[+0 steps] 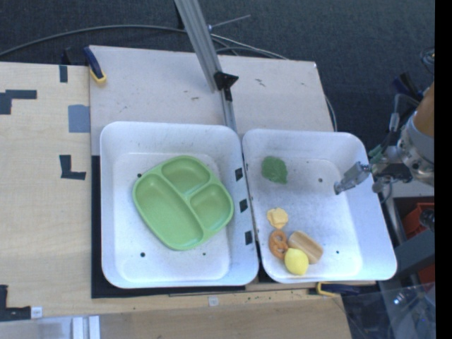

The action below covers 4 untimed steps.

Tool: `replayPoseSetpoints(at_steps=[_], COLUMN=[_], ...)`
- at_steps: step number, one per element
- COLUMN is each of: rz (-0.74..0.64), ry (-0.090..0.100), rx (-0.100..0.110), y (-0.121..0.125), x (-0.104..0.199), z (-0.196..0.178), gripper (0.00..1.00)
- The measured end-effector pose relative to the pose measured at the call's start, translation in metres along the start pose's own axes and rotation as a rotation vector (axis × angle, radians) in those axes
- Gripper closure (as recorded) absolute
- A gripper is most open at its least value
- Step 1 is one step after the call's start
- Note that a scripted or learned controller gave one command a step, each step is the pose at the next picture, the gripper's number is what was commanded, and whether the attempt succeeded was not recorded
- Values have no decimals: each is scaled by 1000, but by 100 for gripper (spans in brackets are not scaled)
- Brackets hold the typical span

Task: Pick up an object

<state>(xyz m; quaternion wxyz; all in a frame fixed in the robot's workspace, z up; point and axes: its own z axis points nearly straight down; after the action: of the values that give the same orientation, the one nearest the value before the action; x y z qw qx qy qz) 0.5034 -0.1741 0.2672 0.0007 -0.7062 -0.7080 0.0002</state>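
Observation:
The right bin [367, 256] holds several small toy foods. A dark green leafy lump [274, 169] lies near its far left corner. Toward the front sit a pale yellow piece [277, 218], an orange ring [278, 243], a tan loaf-shaped block [305, 244] and a yellow lemon-like ball [296, 262], all close together. My gripper [351, 178] hangs over the right side of this bin, near its right wall, well apart from every item. Nothing shows in its grasp.
The left bin [113, 189] holds a light green divided plate [183, 201]. A slanted metal post [201, 34] rises behind the bins, ending at a black clamp [224, 81]. Cables run over the dark floor at the back. A blue and yellow clamp [94, 65] sits at the far left.

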Motion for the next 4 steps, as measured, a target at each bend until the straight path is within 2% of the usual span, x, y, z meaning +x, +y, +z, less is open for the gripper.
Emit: replayPoseSetpoints(at_steps=[1,2,3,4], rz=[0,1,2,1], ry=[0,1,2,-2], rx=[0,6,8,0], y=[0,2,-9,-5], x=[0,10,9,13], z=[0,59,118,178], gripper=[0,0,0,0])
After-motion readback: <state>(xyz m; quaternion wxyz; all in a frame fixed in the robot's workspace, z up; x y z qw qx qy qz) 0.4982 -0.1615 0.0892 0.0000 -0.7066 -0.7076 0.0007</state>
